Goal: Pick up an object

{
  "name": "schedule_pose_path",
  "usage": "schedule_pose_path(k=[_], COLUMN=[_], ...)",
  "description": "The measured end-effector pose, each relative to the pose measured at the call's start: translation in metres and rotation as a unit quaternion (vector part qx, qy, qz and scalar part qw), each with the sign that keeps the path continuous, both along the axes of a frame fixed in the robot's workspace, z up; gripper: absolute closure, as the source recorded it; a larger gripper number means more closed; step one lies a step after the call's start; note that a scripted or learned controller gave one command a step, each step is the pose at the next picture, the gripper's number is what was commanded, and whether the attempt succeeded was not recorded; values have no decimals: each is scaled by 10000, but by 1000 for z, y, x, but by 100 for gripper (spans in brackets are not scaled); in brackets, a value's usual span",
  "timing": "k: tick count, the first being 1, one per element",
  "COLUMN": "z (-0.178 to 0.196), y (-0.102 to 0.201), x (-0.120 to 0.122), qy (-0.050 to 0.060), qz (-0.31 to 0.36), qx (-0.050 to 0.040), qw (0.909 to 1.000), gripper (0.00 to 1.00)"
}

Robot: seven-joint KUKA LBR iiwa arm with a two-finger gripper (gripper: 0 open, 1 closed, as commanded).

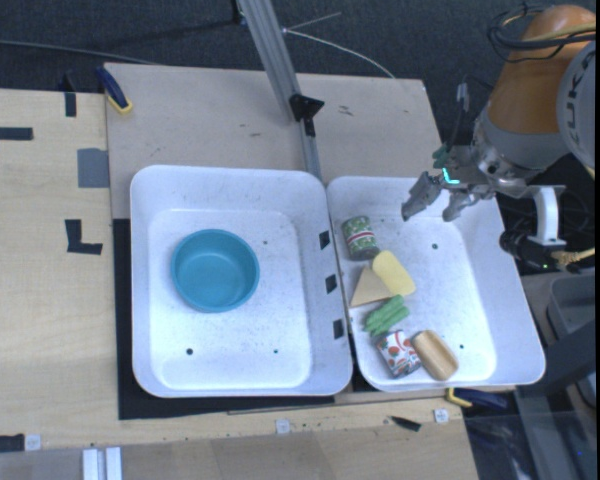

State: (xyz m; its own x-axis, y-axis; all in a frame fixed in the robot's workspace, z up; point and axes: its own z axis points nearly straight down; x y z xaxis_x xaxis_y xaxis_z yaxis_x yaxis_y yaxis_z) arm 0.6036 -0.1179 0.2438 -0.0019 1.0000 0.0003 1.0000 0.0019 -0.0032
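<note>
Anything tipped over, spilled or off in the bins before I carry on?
No spill or damage shows. In the right bin the green can and the red-labelled can lie on their sides, crowded with the other items along the left wall. The blue bowl sits upright in the left bin. The gripper hovers open.

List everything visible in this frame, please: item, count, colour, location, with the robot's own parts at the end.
Bins: 2, white, side by side on the bench.
Bowl: 1, blue, left bin.
Can: 1, green label, right bin, far end of the cluster.
Yellow piece: 1, right bin, beside the can.
Wedge: 1, tan, right bin.
Green item: 1, right bin.
Red-and-white can: 1, right bin, near edge.
Brown roll: 1, right bin, near edge.
Clamp: 1, blue and yellow, bench's far left corner.
Claw: 1, grey, open, above the right bin's far part, holding nothing.
</note>
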Motion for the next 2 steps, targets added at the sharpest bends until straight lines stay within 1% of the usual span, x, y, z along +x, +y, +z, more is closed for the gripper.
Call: schedule_pose_path(k=[1, 2], z=[1, -54], y=[0, -1], x=[0, -10], qy=[-10, 8], qz=[2, -1], qx=[-1, -4], qw=[10000, 10000], gripper=[0, 0])
